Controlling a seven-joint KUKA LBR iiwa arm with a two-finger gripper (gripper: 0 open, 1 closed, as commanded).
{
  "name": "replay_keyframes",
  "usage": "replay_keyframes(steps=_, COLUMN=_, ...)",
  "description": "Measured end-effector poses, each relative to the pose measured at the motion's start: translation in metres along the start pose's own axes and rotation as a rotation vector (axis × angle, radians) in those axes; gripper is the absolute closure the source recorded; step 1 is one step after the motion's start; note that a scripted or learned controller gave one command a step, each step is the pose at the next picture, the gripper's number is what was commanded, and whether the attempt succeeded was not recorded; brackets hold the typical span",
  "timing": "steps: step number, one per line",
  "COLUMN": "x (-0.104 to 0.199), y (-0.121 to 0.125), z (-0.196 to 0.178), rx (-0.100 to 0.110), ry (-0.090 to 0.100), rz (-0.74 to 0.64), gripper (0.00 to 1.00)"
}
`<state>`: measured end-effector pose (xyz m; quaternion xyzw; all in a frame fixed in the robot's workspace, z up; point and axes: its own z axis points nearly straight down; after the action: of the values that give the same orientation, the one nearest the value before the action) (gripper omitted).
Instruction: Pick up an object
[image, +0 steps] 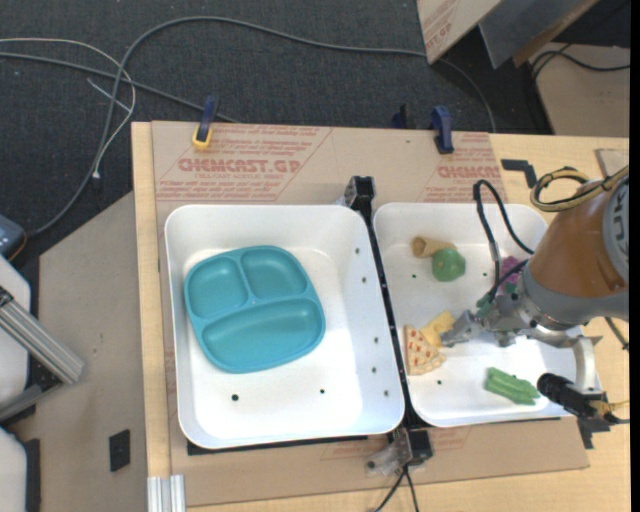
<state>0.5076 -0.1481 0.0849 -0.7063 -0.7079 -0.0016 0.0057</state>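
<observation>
My gripper (463, 327) is low in the right bin (455, 412), near its left-centre, reaching in from the right under the orange-banded wrist (585, 245). Its tip sits right beside a yellow wedge (438, 325) and a pizza-slice toy (421, 352); whether it touches them I cannot tell. A green ball (448, 264) and a small tan piece (421, 245) lie farther back. A green pickle-like piece (512, 386) rests near the front right. A bit of purple (511, 268) peeks out behind the arm's cable.
The left bin (200, 400) holds a teal divided plate (255, 307). A black divider (378, 290) runs between the bins. A black cable (490, 235) loops over the right bin's back. Cardboard (300, 160) lies under both bins.
</observation>
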Motion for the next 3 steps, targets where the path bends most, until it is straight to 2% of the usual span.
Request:
replay_keyframes(steps=1, x=-0.001, y=0.000, z=-0.008, rx=-0.002, ry=-0.004, rz=0.001, gripper=1.00)
replay_keyframes(steps=2, x=-0.005, y=0.011, z=-0.057, rx=-0.006, ry=-0.011, rz=0.000, gripper=1.00)
replay_keyframes(steps=3, x=0.003, y=0.006, z=-0.107, rx=-0.006, ry=-0.010, rz=0.000, gripper=1.00)
